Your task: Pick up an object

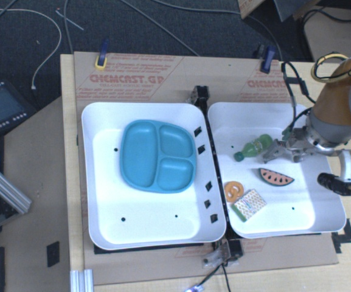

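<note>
The right bin (321, 221) holds a green bottle (253, 147), a watermelon slice (276, 177), a pretzel (233, 190) and a small patterned packet (250, 204). My gripper (280, 151) hangs low over the right bin, just right of the green bottle and above the watermelon slice. Its fingers (270, 154) point left toward the bottle, and nothing shows between them. The arm's orange band (336, 99) and grey wrist rise to the right.
The left bin (102, 218) holds a blue divided plate (158, 156). Black clamps join the two bins along the middle wall (210, 163). Cables run over the bench at the back right (294, 81).
</note>
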Robot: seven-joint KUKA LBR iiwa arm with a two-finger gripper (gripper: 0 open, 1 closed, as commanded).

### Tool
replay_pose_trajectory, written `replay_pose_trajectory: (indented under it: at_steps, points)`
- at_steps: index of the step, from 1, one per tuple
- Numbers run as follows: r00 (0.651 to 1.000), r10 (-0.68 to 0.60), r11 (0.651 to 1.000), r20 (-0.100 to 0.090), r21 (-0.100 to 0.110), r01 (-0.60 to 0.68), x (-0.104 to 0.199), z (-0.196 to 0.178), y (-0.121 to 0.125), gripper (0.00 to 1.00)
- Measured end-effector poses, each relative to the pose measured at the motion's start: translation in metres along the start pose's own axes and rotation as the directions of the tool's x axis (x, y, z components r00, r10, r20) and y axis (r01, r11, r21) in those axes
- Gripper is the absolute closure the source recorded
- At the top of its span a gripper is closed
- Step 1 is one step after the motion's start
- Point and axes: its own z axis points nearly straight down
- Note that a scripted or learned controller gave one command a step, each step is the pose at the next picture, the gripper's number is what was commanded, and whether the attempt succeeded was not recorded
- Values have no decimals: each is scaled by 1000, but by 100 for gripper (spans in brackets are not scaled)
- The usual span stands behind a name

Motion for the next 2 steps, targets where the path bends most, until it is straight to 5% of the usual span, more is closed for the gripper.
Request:
replay_pose_trajectory:
  at_steps: [1,2]
  points:
    - [1000,-1,1000,0,-3,1,0,-12,1,100]
    - [1000,0,1000,4,-9,0,-2,-75,-3,100]
